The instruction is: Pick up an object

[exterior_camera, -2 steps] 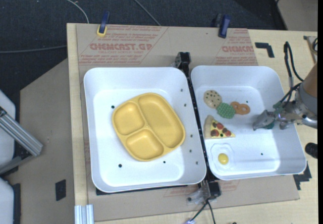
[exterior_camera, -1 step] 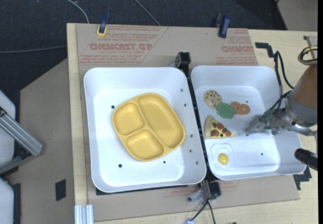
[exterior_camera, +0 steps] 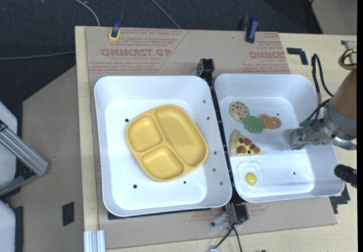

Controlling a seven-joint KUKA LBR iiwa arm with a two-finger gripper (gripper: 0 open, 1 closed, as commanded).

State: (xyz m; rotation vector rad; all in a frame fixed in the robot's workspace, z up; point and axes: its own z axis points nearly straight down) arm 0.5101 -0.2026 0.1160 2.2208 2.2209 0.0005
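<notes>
The right bin (exterior_camera: 272,187) holds several toy foods. A speckled cookie (exterior_camera: 239,110) lies near its left wall, with a green piece (exterior_camera: 254,125) and an orange ring-shaped donut (exterior_camera: 271,121) just right of it. A pizza slice (exterior_camera: 245,145) lies below them, and a fried egg (exterior_camera: 250,178) sits at the front left. My gripper (exterior_camera: 299,138) is low over the right part of this bin, right of the donut and pizza, touching none of them. Nothing shows between its fingers.
The left bin (exterior_camera: 113,188) carries a yellow three-section plate (exterior_camera: 165,142). A black clamp (exterior_camera: 205,67) sits between the bins at the back. Blue clips (exterior_camera: 251,28) hold the cardboard sheet's far edge. Cables run along the right bin's far right corner (exterior_camera: 315,69).
</notes>
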